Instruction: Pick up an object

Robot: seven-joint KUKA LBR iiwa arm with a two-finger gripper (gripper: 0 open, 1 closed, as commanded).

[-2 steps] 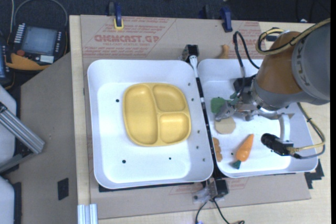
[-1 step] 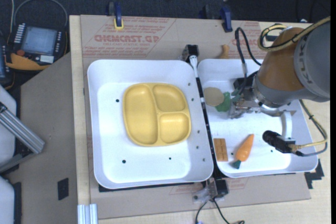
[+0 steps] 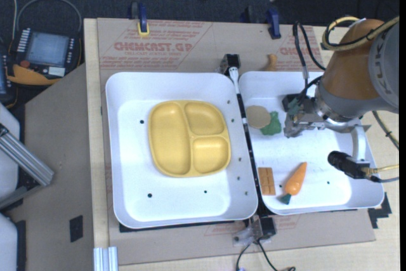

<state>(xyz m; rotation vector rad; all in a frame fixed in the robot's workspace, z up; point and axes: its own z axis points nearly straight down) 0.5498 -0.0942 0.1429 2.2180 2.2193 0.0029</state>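
The claw (image 3: 295, 124) hangs low in the right bin (image 3: 330, 203), right of centre frame, just beside a green toy (image 3: 273, 124) and a tan disc (image 3: 257, 116); its state I cannot tell. This looks like the approach step. Next it must settle over one piece, perhaps the carrot (image 3: 295, 179) below, and grip

A toy carrot (image 3: 295, 179) is laid tilted near the right bin's front, beside a brown block (image 3: 267, 180); a green toy (image 3: 273, 124) and tan disc (image 3: 257, 116) are set farther back.
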